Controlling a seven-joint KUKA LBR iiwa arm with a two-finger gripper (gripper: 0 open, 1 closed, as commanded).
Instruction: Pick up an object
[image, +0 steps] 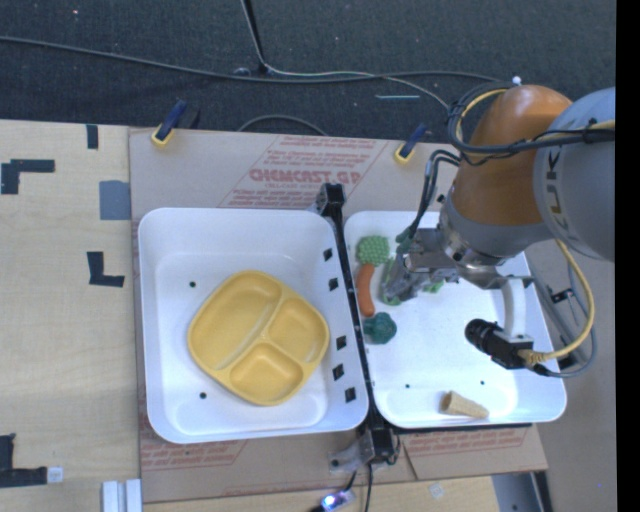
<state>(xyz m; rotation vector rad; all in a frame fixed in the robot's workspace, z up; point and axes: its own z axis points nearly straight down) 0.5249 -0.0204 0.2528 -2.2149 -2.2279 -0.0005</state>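
Left bin (160, 300): one yellow divided plate (258, 337), long axis running ten to four o'clock. Right bin (545, 405): carrot (366, 288) along its nine o'clock wall, long axis twelve to six; green broccoli (373, 248) at the carrot's twelve; green ball (380, 327) at its five; tan wedge (464, 405) towards six. Gripper (398, 283) low just beside the carrot, grasp state undeterminable

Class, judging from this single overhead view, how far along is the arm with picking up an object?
Done: the hand is down in the right bin, beside the carrot and the green toy. In hand: nothing visibly gripped. Left: grasp and lift; the teal piece and tan wedge lie untouched, the yellow plate sits in the left bin.
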